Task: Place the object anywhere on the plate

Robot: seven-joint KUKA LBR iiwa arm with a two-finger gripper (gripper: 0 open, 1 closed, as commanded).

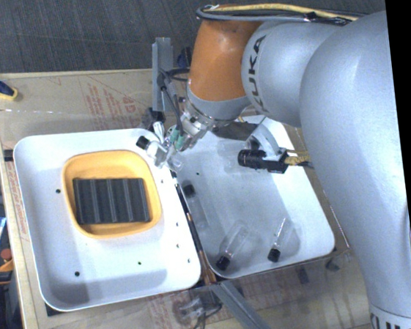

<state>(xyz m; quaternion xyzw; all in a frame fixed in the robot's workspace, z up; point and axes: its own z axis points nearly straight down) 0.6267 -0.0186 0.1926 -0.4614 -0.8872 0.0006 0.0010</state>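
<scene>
Surface (pixel 71 87) of pale board carries two white bins side by side. We go near to far. Right bin (pixel 309 237): clear tubes (pixel 233 247) lie at near edge, likely spare pick items. Left bin (pixel 49 281): yellow plate (pixel 106 164) sits middle, easy drop target. Farther, claw (pixel 168 148) hangs over divide between bins; we cannot tell its state. Small greenish object (pixel 176 136) touching claw, just beside plate's right rim; we cannot tell whether it is held.
</scene>
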